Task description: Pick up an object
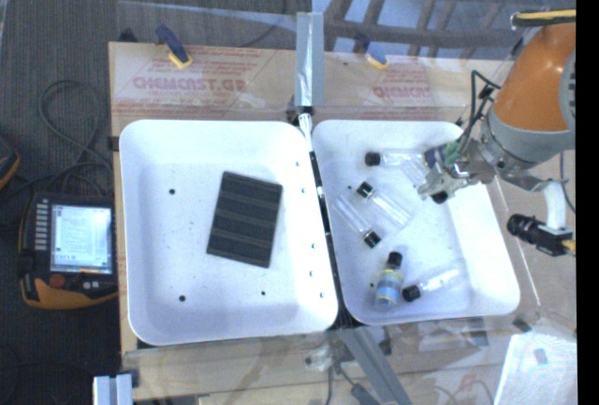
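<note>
Gripper (438, 191) low over the upper right part of the right bin (496, 296), jaw state impossible to tell, clear black-capped vials (374, 203) scattered below and left of it, and a dark ribbed slab (245, 219) flat in the left bin (150, 300).

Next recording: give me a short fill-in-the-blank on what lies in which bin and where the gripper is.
1. The dark ribbed rectangular pad lies in the ____ bin.
2. The clear vials with black caps lie in the ____ bin.
3. The gripper is over the right bin, near its ____ edge.
4. The caps on the vials are ____ in colour.

Missing words: left; right; right; black
</note>
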Controlling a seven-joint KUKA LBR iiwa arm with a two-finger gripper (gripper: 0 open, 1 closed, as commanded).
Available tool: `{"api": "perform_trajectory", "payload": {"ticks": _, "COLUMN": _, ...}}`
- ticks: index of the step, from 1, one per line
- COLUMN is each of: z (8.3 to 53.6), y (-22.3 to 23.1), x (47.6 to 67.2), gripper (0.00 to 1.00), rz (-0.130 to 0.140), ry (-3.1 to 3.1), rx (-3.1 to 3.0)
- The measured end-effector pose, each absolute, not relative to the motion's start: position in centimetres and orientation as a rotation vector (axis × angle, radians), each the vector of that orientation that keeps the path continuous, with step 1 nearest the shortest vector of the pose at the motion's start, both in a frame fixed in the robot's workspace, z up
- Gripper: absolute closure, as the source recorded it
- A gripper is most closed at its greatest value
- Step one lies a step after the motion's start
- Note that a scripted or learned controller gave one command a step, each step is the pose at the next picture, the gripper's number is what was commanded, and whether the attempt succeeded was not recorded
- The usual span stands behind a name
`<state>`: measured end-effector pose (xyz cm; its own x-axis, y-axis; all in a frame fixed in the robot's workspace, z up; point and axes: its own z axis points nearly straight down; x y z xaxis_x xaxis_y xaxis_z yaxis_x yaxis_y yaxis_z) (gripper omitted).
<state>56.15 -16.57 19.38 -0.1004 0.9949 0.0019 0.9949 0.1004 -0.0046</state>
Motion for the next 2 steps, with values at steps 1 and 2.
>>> {"api": "perform_trajectory", "payload": {"ticks": 1, "z": 20.2, "y": -12.7, "x": 62.0, "gripper": 1.00, "rz": 0.006, "ry": -2.345, "rx": -2.084}}
{"api": "perform_trajectory", "payload": {"ticks": 2, "z": 23.9, "y": -10.3, "x": 63.5, "gripper": 1.00, "rz": 0.007, "ry": -2.273, "rx": -2.164}}
